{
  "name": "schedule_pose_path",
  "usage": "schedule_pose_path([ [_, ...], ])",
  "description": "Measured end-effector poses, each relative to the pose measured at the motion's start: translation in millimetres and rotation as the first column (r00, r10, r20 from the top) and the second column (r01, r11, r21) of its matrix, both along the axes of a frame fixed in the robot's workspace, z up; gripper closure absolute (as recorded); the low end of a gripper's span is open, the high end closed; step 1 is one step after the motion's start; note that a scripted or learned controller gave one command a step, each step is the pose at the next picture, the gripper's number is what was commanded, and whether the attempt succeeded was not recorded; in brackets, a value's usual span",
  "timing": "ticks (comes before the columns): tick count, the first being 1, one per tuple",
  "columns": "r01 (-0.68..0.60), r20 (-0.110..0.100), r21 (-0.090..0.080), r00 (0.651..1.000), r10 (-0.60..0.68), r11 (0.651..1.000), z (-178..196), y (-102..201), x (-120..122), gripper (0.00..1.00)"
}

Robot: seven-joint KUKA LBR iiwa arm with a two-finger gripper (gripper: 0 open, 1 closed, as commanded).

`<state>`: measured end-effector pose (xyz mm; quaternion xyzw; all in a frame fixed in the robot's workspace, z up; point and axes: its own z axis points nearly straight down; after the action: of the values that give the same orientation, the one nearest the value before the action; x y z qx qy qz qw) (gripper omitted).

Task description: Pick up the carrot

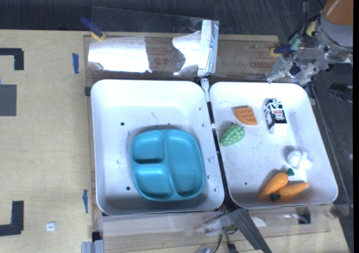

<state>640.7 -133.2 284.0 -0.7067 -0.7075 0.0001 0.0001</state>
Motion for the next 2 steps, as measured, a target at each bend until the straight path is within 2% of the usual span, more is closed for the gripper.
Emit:
schedule_pose_path([
  [1, 0.247, -0.007, 0.0, 0.969, -0.247, 0.969, -92, 30, 25, 0.0],
  [2, 0.234, -0.004, -0.002, 0.972, -0.234, 0.972, -193, -27, -76, 0.0],
])
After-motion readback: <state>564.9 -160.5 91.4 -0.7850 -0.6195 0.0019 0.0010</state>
